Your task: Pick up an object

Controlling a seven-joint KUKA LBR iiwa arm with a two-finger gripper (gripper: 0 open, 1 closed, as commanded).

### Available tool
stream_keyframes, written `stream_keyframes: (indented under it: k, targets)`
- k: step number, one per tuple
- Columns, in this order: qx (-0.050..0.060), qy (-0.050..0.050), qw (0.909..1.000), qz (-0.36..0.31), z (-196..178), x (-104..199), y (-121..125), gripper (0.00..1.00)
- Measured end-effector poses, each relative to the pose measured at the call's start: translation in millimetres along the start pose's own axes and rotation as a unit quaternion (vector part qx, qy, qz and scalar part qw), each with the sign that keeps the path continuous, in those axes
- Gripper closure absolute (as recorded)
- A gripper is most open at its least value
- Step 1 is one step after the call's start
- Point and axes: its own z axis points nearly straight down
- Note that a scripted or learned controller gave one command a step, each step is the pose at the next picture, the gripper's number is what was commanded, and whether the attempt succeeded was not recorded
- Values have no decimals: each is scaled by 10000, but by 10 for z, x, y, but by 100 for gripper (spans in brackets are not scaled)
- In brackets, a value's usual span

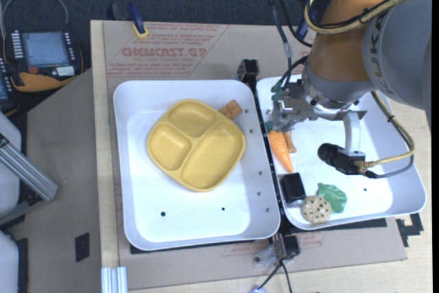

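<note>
Apparently the arm is reaching down for the carrot [280, 149], which lies at the right bin's [405, 195] left edge; whether its fingers [282, 121] are open I cannot tell. Next, a clean closing.

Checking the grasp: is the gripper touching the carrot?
Cannot tell: in the camera view the gripper sits over the carrot's top end, hiding any contact.

Reaching in from the right, grey arm [405, 44] bent downward, orange band [343, 31] directly above the wrist, gripper [282, 121] hanging below it, pointed straight down
</note>
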Motion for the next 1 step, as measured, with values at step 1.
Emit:
stream_keyframes:
  k: [1]
  targets:
    - [-6, 0, 10000, 1, 61, 431, 170, 100]
